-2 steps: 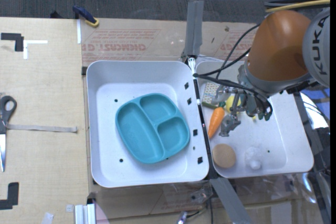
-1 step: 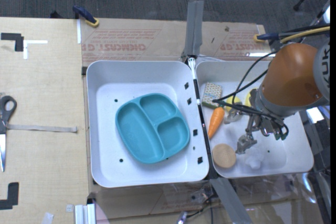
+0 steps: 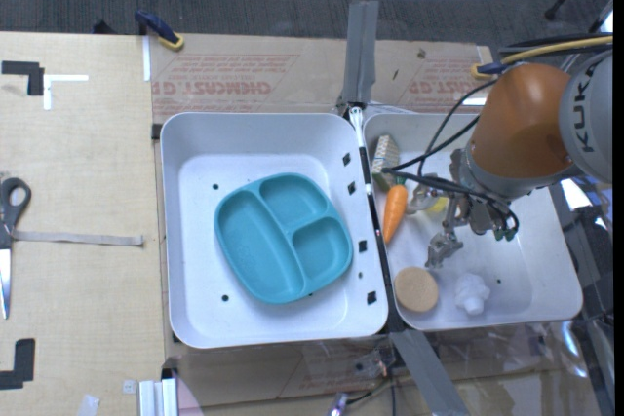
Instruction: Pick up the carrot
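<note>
step: approach phase by my read; carrot (image 3: 394,211) not held, nothing between the fingers.
carrot: lies in the right bin (image 3: 546,302), hard against the divider wall shared with the left bin (image 3: 180,239), long axis roughly parallel to that wall, thin end toward the near side. Sits off to the camera-left of the jaws, apart from them.
gripper: gripper (image 3: 441,253) hangs low over the right bin floor, tip pointing down. Jaws: cannot tell whether spread or pressed together, too small and tangled with cables.
how to do it well: shift toward the divider, turn the wrist so the fingers close across the carrot's width, not along it. Aim for the thick middle. Wall-side finger has little room, so come straight down.
risks: finger catching the bin rim; carrot rolling against the wall.
neighbours: round tan disc (image 3: 416,289) just nearer than the jaws, white crumpled lump (image 3: 471,293) beside it, striped item (image 3: 384,152) beyond the carrot's top. Teal divided plate (image 3: 283,239) in the left bin.
hidden: wrist and cabling cover the yellowish thing (image 3: 435,203) next to the carrot; cannot identify it. Fingertip shape unreadable.
</note>
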Tool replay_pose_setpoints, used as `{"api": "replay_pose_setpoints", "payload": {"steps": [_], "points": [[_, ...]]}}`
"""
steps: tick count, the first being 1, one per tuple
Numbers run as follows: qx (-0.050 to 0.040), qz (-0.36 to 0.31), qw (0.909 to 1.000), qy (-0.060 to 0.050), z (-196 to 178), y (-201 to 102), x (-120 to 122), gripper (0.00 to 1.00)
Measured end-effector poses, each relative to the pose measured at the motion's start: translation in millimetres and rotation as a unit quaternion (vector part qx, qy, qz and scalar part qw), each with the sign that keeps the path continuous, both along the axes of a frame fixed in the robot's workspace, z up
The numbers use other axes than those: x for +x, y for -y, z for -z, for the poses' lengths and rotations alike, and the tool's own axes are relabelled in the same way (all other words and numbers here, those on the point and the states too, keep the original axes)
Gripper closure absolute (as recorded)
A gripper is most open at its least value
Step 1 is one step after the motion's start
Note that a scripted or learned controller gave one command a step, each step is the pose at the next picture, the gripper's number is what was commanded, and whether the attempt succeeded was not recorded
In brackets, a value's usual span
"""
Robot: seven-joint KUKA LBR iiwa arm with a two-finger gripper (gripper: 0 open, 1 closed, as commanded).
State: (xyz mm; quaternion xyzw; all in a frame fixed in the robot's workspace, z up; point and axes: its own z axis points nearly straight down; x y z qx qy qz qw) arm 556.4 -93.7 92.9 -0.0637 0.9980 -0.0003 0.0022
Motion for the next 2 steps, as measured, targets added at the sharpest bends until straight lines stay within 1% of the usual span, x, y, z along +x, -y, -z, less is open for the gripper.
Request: {"api": "replay_pose_setpoints", "payload": {"steps": [2], "points": [[0.0000,0.000,1.0000,0.000,0.0,0.0,0.0,0.00]]}}
